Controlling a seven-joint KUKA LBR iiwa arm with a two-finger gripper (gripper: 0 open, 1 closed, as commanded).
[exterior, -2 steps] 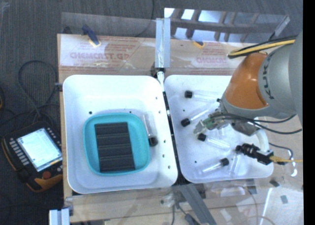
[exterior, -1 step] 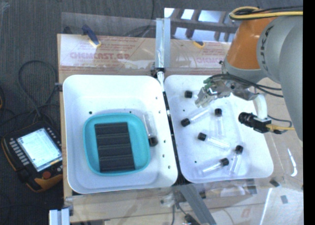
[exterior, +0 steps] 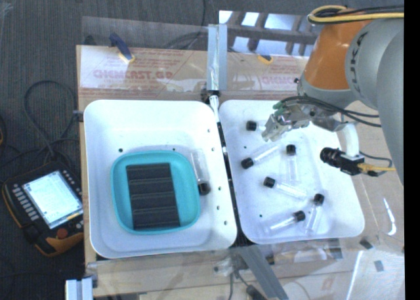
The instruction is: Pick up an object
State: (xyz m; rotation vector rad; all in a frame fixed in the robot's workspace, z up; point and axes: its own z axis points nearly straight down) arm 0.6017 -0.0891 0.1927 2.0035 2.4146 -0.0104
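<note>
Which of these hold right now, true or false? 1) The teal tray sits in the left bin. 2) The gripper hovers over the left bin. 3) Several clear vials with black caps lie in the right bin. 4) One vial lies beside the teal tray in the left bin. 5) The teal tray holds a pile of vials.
1) True: the teal tray sits in the left bin.
2) False: the gripper is over the right bin, near its upper edge.
3) True: the clear vials with black caps lie scattered there.
4) True: a vial lies along the tray's right side.
5) False: the tray holds a dark ribbed insert, no vials.
</note>
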